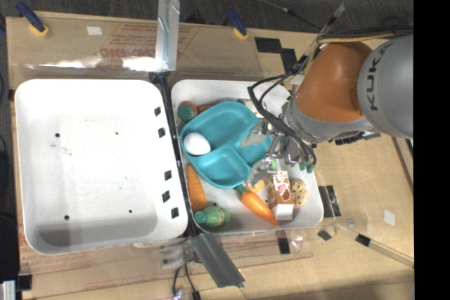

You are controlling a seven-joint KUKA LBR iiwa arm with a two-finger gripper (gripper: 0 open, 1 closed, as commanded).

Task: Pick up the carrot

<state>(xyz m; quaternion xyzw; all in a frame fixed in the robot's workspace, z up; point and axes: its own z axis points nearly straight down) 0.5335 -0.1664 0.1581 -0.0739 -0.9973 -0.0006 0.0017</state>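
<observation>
Green vegetable sits at the near edge of the right bin, just left of the carrot, which lies slanted beside a snack packet and below the teal divided plate. I judge I am in the approach step: my claw hovers just above the carrot, nothing gripped; whether it is apart or together I cannot tell. Next I must descend and straddle the carrot. My wrist points down, reaching leftward from the bin's right side.
</observation>
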